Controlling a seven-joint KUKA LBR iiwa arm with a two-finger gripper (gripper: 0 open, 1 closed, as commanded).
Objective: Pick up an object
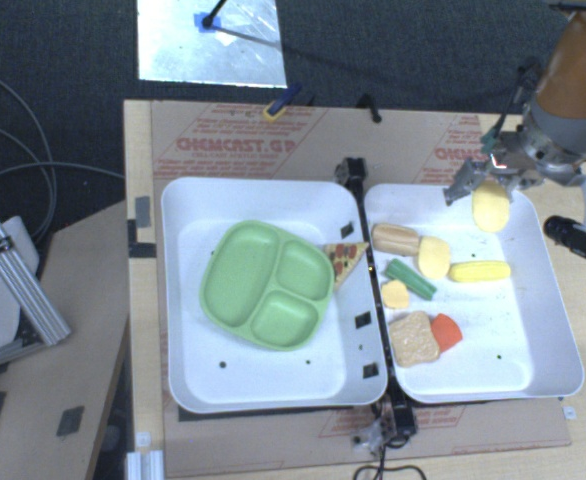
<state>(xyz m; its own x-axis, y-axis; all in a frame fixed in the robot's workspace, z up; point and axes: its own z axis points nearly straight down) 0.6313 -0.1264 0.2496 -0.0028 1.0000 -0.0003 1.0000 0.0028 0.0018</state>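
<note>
The right bin (543,338) holds several toy foods. A pale yellow rounded piece (491,209) lies at its far edge, directly under my gripper (488,178), which hangs over the bin's back right corner. I can't make out whether the gripper touches that piece. Toward the bin's middle lie a tan bread roll (395,236), a pale yellow round piece (434,258), a yellow corn-like piece (480,271), a green piece (410,278) and a small yellow piece (395,294). Nearer the front sit a tan breaded piece (413,338) and a red-orange piece (447,331).
The left bin (203,378) holds a green divided plate (268,283) with a pizza slice (345,258) at its right side. A black clamp (353,171) sits where the bins meet. A shiny sheet (208,28) lies beyond the bench.
</note>
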